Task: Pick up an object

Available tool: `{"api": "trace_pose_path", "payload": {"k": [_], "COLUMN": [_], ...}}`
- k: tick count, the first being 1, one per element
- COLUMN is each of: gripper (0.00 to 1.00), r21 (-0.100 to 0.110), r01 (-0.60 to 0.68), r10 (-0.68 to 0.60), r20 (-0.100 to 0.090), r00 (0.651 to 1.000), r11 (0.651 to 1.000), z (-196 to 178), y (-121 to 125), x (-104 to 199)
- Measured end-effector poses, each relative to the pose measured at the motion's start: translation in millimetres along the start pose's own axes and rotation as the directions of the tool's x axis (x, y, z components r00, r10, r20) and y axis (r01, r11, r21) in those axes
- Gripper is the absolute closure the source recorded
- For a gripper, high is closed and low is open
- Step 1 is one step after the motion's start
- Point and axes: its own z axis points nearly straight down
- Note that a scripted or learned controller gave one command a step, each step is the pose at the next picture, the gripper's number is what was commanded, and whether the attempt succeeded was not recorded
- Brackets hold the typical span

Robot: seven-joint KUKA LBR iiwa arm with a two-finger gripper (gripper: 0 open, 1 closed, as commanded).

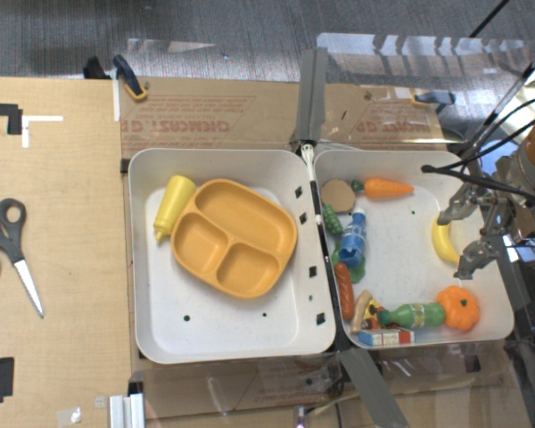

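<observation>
Gripper (473,234) over right bin (401,319), jaws spread, grasping nothing; banana (443,243) lies just left of it, near bin's right wall; prob. light, stiff plastic, smooth & curved, may slip; pinch across mid-body.

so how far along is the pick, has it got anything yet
Nothing looks picked yet. The hand hangs open over the right bin, beside the banana, with nothing between its fingers. Left to do: close on an item, perhaps the banana, and lift it.
</observation>
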Motion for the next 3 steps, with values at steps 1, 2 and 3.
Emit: {"api": "trace_pose_path", "payload": {"k": [1,2,3], "gripper": [0.0,0.0,0.0], "r21": [-0.001,0.001,0.001], "r01": [-0.013,0.013,0.038], "r10": [0.013,-0.013,-0.038], "r20": [-0.001,0.003,0.003], "r00": [1.0,1.0,0.999], "r11": [1.0,1.0,0.999], "z": [138,152,152], "y": [-38,-54,-45], "x": [-8,32,22]}}
